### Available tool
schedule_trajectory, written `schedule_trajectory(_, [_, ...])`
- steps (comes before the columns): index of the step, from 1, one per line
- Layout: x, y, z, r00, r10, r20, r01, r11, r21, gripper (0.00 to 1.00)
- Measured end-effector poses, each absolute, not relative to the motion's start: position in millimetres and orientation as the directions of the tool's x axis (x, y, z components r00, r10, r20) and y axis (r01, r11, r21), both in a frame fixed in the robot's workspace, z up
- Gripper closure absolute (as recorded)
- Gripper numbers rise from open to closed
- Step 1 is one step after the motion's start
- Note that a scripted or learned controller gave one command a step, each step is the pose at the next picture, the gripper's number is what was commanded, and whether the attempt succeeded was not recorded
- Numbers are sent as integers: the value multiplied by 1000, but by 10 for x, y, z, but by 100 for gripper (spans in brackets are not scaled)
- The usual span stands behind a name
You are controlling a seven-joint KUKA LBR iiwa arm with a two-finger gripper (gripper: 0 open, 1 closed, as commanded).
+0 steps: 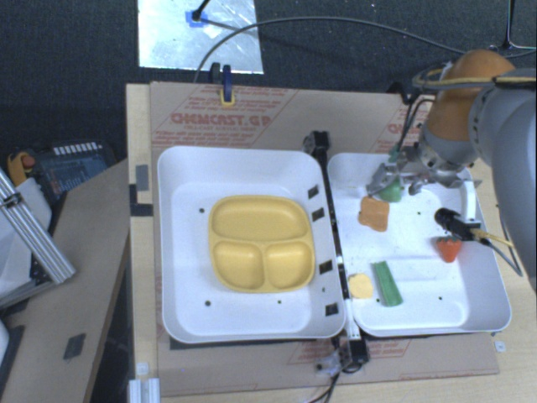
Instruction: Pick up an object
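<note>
The small green piece (391, 194) lies in the right bin (487, 309), close to its far left corner. It is directly under the tip of the gripper (396, 181), maybe touching it. I think the coming move is almost straight down. Whether the gripper is open or closed, I cannot tell. An orange block (374, 214) sits just beside the green piece on its near side and could get in the way.

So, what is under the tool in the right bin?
A green thing shows just below the tool, beside an orange piece. The tool covers its upper part, so its full shape cannot be seen.
</note>
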State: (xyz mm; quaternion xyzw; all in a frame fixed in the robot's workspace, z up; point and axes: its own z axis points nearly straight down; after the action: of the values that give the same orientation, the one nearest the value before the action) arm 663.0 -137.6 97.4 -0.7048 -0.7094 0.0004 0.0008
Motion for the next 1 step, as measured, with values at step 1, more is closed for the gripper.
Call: schedule_trajectory(1, [6641,-1373,852,-6,1000,-1,1000,6,2,0])
